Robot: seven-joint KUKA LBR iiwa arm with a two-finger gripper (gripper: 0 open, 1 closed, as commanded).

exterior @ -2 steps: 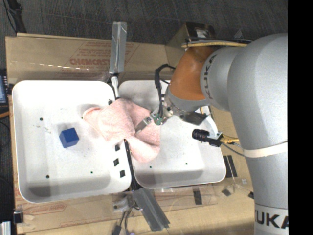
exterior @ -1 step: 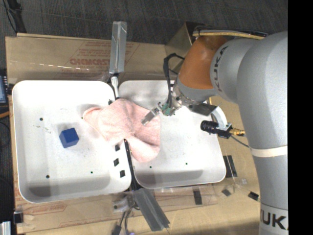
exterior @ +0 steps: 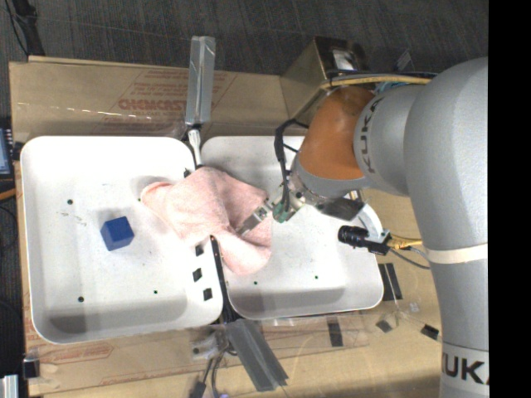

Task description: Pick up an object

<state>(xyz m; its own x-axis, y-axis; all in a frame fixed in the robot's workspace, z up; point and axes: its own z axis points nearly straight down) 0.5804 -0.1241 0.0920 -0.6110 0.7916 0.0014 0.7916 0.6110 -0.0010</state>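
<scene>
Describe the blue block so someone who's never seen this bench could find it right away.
Start at the two white bins side by side and take the left bin. On its floor, left of centre, sits the blue block. It is small, hard-edged and apart from the pink cloth, which is soft, crumpled and draped over the divider between the bins.
</scene>
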